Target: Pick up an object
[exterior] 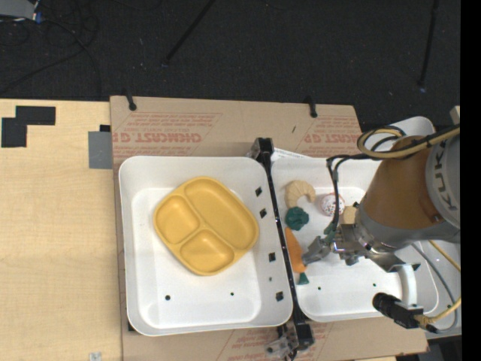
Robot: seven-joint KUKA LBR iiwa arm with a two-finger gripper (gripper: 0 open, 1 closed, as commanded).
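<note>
My gripper (322,251) hangs low over the left part of the right bin (353,307), with the arm coming in from the right. Just left of it, an orange carrot-like piece (294,253) lies along the bin's left wall, with a small teal bit (302,278) at its lower end. A dark teal lump (297,218) sits above the gripper. Behind that lies a beige croissant-shaped thing (299,192). A small white and pink round item (329,204) rests to its right, partly behind the wrist cables. Nothing shows held by the gripper.
The left bin (188,307) holds a yellow divided plate (206,225) in its middle. A black divider rail (276,232) runs between the two bins. Cardboard lies under both bins, and pale bench surface stretches off to the left.
</note>
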